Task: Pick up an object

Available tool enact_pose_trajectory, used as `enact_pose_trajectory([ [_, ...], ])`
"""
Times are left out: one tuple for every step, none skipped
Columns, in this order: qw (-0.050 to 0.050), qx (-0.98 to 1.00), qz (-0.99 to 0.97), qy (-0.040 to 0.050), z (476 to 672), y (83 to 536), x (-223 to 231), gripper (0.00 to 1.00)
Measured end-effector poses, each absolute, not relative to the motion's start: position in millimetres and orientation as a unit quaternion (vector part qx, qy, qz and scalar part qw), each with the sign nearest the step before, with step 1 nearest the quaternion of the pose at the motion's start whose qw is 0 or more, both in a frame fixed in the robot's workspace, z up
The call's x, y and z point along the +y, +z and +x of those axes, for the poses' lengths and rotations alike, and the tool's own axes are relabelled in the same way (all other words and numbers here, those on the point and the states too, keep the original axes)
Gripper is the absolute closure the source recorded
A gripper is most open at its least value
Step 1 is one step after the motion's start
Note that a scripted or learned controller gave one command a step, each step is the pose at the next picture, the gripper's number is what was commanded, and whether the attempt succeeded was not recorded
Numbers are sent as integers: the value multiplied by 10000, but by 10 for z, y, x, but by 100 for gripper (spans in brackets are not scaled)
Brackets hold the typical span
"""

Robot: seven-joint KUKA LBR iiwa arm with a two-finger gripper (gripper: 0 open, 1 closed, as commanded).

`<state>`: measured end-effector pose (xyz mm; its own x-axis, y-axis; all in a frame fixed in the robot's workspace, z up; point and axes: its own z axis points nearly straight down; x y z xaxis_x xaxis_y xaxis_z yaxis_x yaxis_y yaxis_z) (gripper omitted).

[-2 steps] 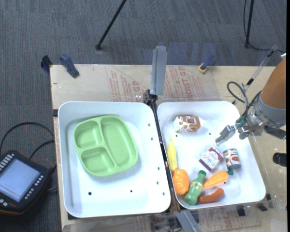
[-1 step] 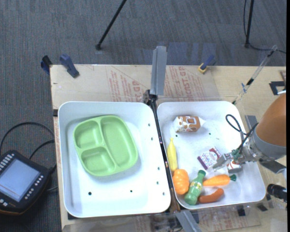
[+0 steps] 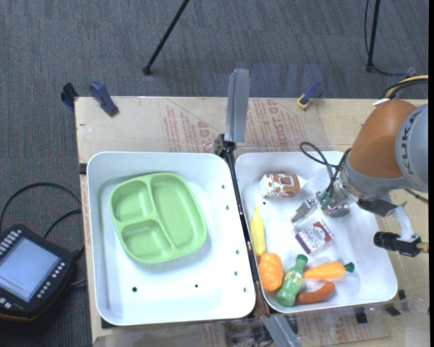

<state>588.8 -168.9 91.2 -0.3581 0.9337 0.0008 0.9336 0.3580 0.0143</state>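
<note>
Your left bin (image 3: 101, 194) holds a green tray (image 3: 158, 216), while in the right bin (image 3: 376, 277) the gripper (image 3: 312, 208), fingers apart and holding nothing, hangs between the toy bus (image 3: 280, 185) and the maroon packet (image 3: 314, 236).

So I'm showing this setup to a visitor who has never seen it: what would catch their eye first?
Probably the green divided plate, alone in the left bin. Next, the bright toy food bunched at the right bin's near edge: an orange pumpkin, a green bottle, a carrot and a yellow corn cob. The gripper hangs above that bin's middle.
</note>
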Motion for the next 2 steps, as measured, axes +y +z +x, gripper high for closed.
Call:
enact_pose_trajectory([
  [-35,8383,5451,-9,5784,837,-1286,0],
  [-39,7996,6005,-8,5164,835,-1819,0],
])
